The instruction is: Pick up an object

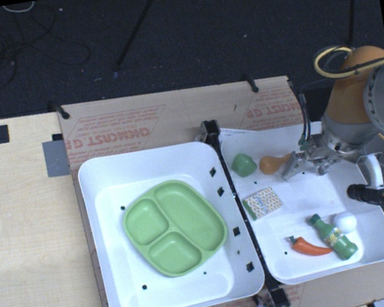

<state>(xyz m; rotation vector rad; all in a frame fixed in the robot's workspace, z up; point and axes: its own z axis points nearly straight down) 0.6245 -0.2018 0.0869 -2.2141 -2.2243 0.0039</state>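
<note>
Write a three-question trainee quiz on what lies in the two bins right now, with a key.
1. True or false: the green divided plate lies in the left bin.
2. Which thing lies nearest the gripper?
A. the orange pear-shaped piece
B. the red chili pepper
C. the patterned card
3. Fill in: the green bottle lies in the ______ bin, touching a white ball.

Key
1. True.
2. A, it sits just beside the gripper at the far side of the right bin.
3. right
</note>
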